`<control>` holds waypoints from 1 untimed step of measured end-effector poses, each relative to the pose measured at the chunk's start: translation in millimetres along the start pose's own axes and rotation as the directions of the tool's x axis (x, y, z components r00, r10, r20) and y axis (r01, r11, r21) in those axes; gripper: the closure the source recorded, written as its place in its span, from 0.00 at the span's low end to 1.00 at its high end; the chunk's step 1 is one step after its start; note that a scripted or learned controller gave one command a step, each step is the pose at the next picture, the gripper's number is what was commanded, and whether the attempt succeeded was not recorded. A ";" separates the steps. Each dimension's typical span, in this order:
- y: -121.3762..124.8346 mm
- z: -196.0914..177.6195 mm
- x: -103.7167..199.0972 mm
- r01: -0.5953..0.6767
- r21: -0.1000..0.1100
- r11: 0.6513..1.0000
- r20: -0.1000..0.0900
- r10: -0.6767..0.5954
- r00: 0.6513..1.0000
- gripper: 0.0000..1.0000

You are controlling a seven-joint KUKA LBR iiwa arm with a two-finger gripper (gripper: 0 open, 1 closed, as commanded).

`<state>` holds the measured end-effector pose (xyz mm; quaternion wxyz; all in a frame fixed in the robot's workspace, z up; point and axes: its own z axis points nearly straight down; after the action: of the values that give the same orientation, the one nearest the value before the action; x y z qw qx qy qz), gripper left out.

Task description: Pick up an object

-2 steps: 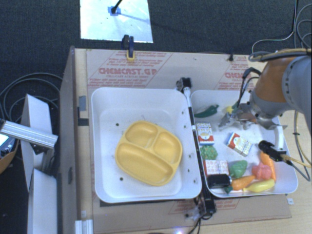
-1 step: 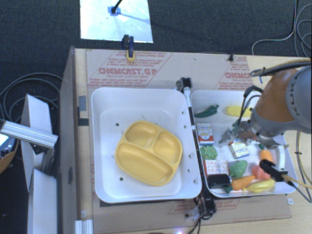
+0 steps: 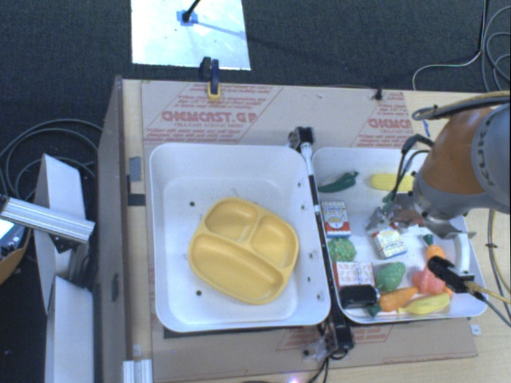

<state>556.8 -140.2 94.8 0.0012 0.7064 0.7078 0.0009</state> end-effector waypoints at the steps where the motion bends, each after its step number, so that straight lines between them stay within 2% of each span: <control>1: 25.4 3.3 -2.8 0.002 -0.001 1.000 0.000 -0.002 1.000 1.00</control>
<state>582.2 -142.9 91.6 0.0015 0.7056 0.7086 0.0013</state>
